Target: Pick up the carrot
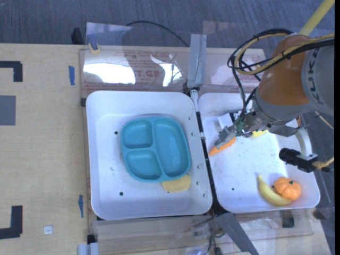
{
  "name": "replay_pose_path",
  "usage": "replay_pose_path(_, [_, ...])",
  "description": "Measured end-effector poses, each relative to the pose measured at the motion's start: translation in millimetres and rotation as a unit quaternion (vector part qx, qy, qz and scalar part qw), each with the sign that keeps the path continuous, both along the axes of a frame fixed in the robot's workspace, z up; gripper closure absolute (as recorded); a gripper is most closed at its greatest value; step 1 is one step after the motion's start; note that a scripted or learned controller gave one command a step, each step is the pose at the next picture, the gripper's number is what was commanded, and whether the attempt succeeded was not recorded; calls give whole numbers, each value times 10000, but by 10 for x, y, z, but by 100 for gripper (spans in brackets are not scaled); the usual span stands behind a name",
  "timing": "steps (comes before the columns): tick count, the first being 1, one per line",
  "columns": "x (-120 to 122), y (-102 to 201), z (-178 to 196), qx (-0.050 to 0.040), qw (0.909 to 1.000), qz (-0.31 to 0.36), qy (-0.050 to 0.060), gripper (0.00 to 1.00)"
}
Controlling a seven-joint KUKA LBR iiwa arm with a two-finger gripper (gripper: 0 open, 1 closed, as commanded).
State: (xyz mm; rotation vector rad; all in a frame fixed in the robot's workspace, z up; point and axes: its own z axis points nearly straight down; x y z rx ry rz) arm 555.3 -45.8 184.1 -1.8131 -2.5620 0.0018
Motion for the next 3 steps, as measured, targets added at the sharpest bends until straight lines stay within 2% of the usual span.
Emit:
replay_pose_path(1, [397, 25, 6, -10, 9992, 408, -35, 0])
replay_pose_path(2, [-105, -684, -601, -8, 9965, 839, 19, 0])
replay_pose_path(3, [-410, -525, -607, 10, 8941, 4479, -16, 0])
